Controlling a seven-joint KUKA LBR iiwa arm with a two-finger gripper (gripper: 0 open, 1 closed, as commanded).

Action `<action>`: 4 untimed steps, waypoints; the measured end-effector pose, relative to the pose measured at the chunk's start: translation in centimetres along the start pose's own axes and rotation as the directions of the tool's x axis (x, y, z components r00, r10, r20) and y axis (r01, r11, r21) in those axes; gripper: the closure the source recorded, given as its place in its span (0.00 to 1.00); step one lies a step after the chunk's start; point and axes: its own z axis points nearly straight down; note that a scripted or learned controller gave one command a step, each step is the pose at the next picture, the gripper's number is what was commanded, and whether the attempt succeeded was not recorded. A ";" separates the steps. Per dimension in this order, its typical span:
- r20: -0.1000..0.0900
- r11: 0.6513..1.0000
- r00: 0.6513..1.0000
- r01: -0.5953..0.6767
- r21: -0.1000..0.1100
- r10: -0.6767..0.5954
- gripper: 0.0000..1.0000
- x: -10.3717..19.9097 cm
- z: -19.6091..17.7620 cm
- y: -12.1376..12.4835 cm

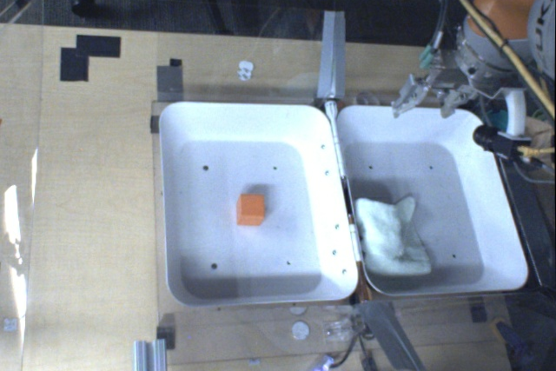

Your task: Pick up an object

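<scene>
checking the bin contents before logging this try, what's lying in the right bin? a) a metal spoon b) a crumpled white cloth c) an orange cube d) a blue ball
b: a crumpled white cloth lies at the near left of the right bin, while the orange cube sits in the left bin.

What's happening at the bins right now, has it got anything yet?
Nothing is picked up yet. The gripper hangs over the far edge of the right bin, open, with nothing between its fingers. A crumpled white cloth lies in that bin's near left corner. An orange block sits alone in the middle of the left bin.
</scene>
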 end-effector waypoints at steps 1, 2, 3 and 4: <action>0.001 1.000 1.000 -0.012 0.002 0.012 0.00 -8.3 11.6 2.3; 0.001 1.000 1.000 -0.011 0.000 0.011 0.00 -8.3 11.4 2.4; -0.002 0.991 0.991 -0.134 0.000 0.134 0.00 -10.2 16.9 2.5; 0.001 0.992 0.992 -0.128 -0.008 0.128 1.00 -10.1 15.6 2.7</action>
